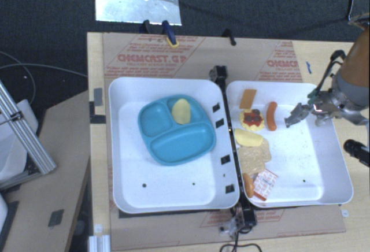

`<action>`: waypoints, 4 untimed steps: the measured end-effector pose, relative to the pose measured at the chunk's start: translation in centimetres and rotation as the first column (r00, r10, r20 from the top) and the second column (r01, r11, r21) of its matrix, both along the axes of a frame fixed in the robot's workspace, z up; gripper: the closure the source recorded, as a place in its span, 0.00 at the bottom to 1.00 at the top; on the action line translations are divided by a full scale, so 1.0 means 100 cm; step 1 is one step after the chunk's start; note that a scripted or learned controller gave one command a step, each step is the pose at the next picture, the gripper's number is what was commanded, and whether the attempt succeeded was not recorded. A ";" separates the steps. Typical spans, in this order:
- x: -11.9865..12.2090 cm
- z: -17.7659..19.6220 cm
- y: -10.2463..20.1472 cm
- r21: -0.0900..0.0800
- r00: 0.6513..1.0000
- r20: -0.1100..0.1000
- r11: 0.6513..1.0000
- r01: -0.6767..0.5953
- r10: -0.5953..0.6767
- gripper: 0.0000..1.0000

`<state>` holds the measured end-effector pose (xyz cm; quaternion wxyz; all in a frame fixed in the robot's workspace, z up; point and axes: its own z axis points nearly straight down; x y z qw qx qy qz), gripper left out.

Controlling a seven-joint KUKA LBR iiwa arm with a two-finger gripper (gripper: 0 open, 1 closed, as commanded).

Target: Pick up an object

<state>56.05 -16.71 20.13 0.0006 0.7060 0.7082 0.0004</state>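
Jaws [296,116] hover over right bin [329,187], near red sausage [271,115]; apart or together, cannot tell. Nothing visibly held. Food crowded along bin's left wall: orange block [248,99], yellow piece [248,139]. Risk: descent lands on bare floor, or nudges sausage into neighbours.

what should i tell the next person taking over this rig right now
Gripper: hovering over the right bin, just right of the orange sausage; nothing seen held.
Right bin, left side: orange block, red and yellow piece, yellow banana-like piece, tan slab, red and white packet.
Left bin: blue divided plate with a yellow piece in its upper right compartment.
Done: nothing picked up yet.
Left: grasp and lift one object.
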 end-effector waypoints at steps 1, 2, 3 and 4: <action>0.015 -0.111 0.056 0.004 1.000 -0.006 1.000 -0.006 0.006 0.00; 0.017 -0.094 0.051 0.000 1.000 0.003 1.000 -0.001 0.001 1.00; -0.032 -0.111 0.063 -0.006 1.000 0.023 1.000 0.004 -0.004 1.00; 0.018 -0.010 0.155 0.004 1.000 0.015 1.000 -0.012 0.012 1.00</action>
